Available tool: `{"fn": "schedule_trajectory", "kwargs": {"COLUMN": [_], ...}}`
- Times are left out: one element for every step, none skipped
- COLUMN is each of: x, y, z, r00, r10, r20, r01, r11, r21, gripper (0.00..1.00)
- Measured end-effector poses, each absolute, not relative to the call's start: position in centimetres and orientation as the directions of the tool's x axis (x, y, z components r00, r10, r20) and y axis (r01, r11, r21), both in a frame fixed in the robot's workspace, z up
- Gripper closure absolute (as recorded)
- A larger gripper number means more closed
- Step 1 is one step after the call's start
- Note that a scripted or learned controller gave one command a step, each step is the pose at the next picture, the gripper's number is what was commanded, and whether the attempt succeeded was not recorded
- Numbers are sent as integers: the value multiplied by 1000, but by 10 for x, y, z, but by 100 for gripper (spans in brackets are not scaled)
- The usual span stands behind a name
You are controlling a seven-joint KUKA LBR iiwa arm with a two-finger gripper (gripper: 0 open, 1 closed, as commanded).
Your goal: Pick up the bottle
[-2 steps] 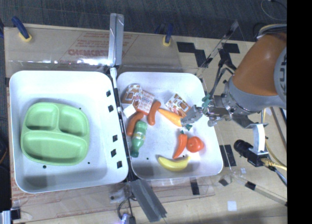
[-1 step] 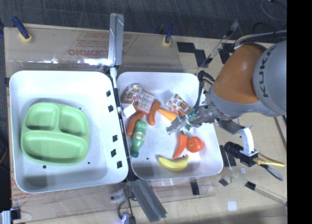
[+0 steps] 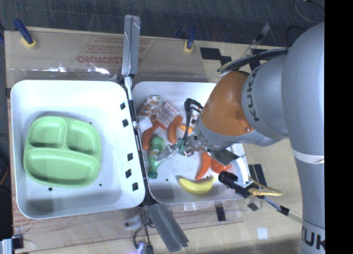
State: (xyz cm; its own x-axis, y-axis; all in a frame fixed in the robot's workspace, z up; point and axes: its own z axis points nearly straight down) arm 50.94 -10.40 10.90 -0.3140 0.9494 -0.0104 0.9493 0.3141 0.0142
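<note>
Camera view, looking down at a slant. Two white bins sit side by side: the left bin (image 3: 22, 137) carries a green divided plate (image 3: 62, 151), and the right bin (image 3: 182, 88) carries a heap of toy groceries. The bottle (image 3: 155, 154), a small clear one with a green top or label, lies on its side against the right bin's left wall, at about nine o'clock from the bin's centre, its long axis running roughly from one o'clock down to seven o'clock. An orange carrot-like piece (image 3: 148, 137) touches it at eleven o'clock; a second orange piece (image 3: 174, 129) lies near at one o'clock; a wrapped snack packet (image 3: 157, 110) lies beyond at twelve o'clock; a banana (image 3: 196, 184) lies apart at four o'clock. The arm's orange band (image 3: 226, 109) hangs over the bin's right half, and the gripper (image 3: 185, 147) sits just beside the bottle at three o'clock; whether its fingers are spread or pressed together cannot be told, as the wrist and clutter hide them, and nothing is seen between them. Handling, as a judgement: the bottle looks light, stiff and smooth, so apt to roll or slip; a hold across the middle of its body, fingers square to the long axis, seems soundest, though the wall close at nine o'clock leaves little room for a finger there.
</note>
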Motion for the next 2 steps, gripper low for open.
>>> {"fn": "schedule_trajectory", "kwargs": {"x": [533,646], "y": [-106,-108], "z": [102,98], "r00": [-189,-89], "r10": [982,996], "r20": [4,-13], "r01": [982,996], "r11": [189,89], "r21": [-5,-4], "gripper": [0,0]}}
